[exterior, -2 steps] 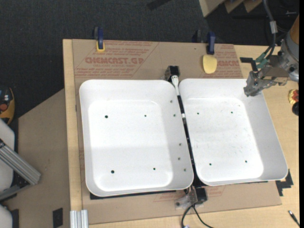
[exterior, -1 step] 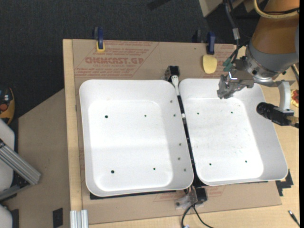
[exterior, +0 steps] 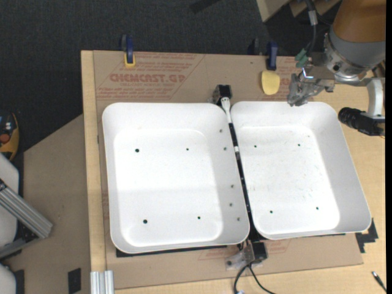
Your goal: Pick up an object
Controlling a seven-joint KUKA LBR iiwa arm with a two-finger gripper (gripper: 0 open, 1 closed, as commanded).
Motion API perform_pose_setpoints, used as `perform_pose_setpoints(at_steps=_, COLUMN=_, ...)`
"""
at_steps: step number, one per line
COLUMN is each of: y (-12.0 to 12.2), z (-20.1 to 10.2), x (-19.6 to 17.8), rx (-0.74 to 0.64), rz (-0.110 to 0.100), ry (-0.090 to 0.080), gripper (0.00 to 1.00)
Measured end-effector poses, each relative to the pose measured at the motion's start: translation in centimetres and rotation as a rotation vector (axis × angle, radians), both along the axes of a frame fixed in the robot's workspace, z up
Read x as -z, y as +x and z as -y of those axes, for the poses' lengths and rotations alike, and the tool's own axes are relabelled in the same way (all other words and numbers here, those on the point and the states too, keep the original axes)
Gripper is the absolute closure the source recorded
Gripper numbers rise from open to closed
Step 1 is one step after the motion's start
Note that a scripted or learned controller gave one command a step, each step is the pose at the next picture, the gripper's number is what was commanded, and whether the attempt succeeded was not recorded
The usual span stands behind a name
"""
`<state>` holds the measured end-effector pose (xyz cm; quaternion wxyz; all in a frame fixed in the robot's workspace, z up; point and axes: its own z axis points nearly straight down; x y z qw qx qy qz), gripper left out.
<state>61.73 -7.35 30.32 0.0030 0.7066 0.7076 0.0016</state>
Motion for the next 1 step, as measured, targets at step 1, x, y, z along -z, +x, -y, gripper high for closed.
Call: perform_pose_setpoints(at_steps=1, y=-2.49, z=-0.13, x=-4.22, rx=0.001, rz=0.0, ry=0.001, gripper=1.0)
